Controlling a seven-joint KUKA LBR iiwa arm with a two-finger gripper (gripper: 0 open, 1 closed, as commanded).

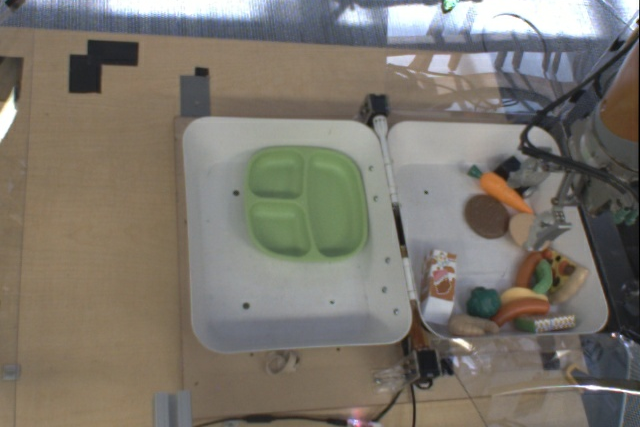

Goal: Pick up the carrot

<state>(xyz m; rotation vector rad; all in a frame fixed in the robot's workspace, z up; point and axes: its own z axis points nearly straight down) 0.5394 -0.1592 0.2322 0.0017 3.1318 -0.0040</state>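
The orange carrot (502, 191) with a green top lies at a slant in the upper part of the right bin (430, 160), its green end pointing up-left. My gripper (547, 227) hangs just right of and below the carrot's tip, above a beige round piece (520, 230). I see nothing of the carrot inside the gripper. The arm's grey body with its cables fills the right edge above the bin.
A brown disc (487, 215) lies just below the carrot. A milk carton (438, 277), broccoli (485, 302), banana (525, 295), sausages (520, 312) and a pizza slice (567, 279) crowd the bin's lower part. The left bin (215, 295) holds a green divided plate (305, 203).
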